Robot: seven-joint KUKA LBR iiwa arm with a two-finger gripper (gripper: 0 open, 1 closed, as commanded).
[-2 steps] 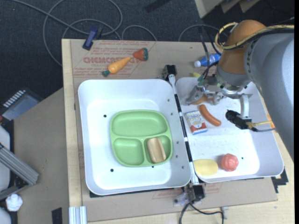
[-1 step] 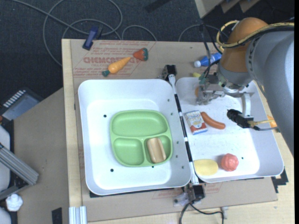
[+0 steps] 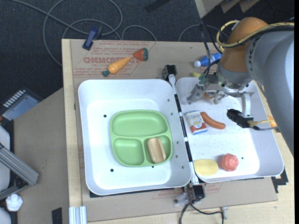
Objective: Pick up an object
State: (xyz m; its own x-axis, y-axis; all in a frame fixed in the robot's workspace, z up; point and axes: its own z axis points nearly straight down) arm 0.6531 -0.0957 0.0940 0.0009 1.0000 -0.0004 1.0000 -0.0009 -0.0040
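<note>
- Currently the gripper point(image 3: 208, 95) is hovering over the far end of the right bin point(image 3: 245, 146), just inside its far wall.
- Can't tell whether it's spread or closed; the wrist is hiding the tip from this angle. Nothing is showing in its grasp.
- The arm point(image 3: 275, 64) is reaching in from the right, its orange band point(image 3: 243, 36) sitting above the wrist and the tool pointing roughly straight down.
- Closest candidates: a sausage point(image 3: 213, 121) and a small carton point(image 3: 196, 122), both lying on the bin floor on the near side of the gripper, close by.
- The sausage is lying almost directly toward the viewer from the gripper. Its long axis is running left to right across the view, dipping slightly at the right end.
- The carton is sitting just left of the sausage, possibly touching it, and close against the wall shared with the left bin point(image 3: 93, 125).
- My read: the sausage is looking like the easier pick. The gripper is needing a short shift toward the near side, closing across the short axis. The carton alongside is risking a snag.
- A yellow piece point(image 3: 206, 167) and a pink ball point(image 3: 229, 162) are resting at the near end of the bin, well away from the gripper.
</note>
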